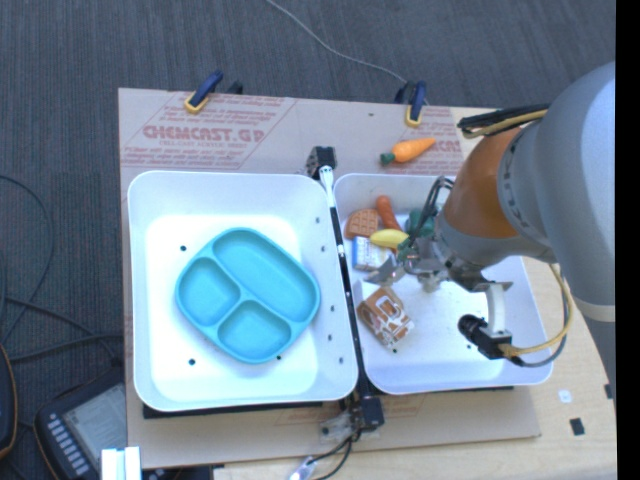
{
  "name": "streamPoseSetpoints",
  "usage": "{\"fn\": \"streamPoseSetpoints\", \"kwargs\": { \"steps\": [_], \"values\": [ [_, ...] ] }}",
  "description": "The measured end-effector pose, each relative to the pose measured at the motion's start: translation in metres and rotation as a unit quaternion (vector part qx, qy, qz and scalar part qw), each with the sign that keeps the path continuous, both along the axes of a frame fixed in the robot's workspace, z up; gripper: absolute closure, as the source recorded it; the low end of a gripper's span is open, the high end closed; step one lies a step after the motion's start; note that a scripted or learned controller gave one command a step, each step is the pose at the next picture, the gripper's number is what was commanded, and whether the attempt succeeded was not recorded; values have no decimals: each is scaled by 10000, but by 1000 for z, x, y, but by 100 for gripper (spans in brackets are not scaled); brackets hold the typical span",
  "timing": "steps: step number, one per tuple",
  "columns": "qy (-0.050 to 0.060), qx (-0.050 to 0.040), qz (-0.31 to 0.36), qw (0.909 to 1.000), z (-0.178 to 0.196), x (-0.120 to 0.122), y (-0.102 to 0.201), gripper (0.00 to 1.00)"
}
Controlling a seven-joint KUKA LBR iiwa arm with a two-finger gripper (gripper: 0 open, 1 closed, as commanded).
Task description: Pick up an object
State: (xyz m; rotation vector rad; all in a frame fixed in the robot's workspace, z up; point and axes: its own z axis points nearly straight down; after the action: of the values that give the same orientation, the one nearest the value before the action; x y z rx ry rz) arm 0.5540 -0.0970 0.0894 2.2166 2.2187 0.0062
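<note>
My claw [412,260] hangs low in the right bin [520,363], centre-right of frame, beside the yellow toy [388,238]; whether it's clenched, I cannot tell.

Board [200,143] print: "CHEMCAST GP", smaller lines below probably illegible.

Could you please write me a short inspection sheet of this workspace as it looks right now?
Surface: brown board bearing two white bins, left bin and right bin.
Job's things: small items crowd the right bin's left side, among them a brown patterned packet.
Clutter: blue divided plate in left bin; toy carrot on the board.
Grippers: gripper low beside the pile; nothing seen held.
Cables: thin cable across the floor.
Surroundings: grey carpet.
</note>
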Motion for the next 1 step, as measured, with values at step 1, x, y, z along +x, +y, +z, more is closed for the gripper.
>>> {"fn": "streamPoseSetpoints", "kwargs": {
  "steps": [1],
  "values": [
    [-37, -18, -1, 10000, 12, 2, -1, 100]
  ]
}}
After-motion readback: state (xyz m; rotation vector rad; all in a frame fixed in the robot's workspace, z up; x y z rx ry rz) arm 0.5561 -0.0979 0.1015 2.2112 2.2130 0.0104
